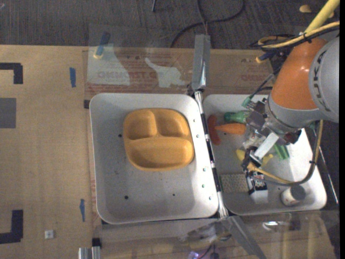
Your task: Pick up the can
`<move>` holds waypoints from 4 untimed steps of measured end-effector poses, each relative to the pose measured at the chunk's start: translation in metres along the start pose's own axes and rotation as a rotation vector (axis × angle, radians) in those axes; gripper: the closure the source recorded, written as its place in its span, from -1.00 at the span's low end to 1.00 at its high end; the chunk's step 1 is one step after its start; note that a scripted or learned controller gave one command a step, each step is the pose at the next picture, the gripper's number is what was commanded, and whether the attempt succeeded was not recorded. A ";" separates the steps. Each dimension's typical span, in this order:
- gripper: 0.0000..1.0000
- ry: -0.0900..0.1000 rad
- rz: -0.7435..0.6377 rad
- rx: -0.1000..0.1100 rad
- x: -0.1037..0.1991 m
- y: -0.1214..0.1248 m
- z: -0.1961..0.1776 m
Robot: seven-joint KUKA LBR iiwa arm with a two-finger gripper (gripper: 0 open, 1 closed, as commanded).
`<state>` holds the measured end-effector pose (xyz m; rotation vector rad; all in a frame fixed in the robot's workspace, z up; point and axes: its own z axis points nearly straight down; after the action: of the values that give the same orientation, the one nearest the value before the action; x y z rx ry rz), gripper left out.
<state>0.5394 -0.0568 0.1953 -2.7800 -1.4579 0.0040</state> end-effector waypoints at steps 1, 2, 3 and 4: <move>1.00 0.001 -0.007 -0.002 0.010 -0.041 -0.037; 1.00 0.000 -0.067 -0.003 -0.013 -0.026 -0.096; 1.00 0.000 -0.039 0.000 -0.037 -0.048 -0.052; 1.00 -0.001 0.170 0.003 -0.034 -0.051 -0.024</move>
<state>0.4784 -0.0558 0.2193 -2.8916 -1.2156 0.0075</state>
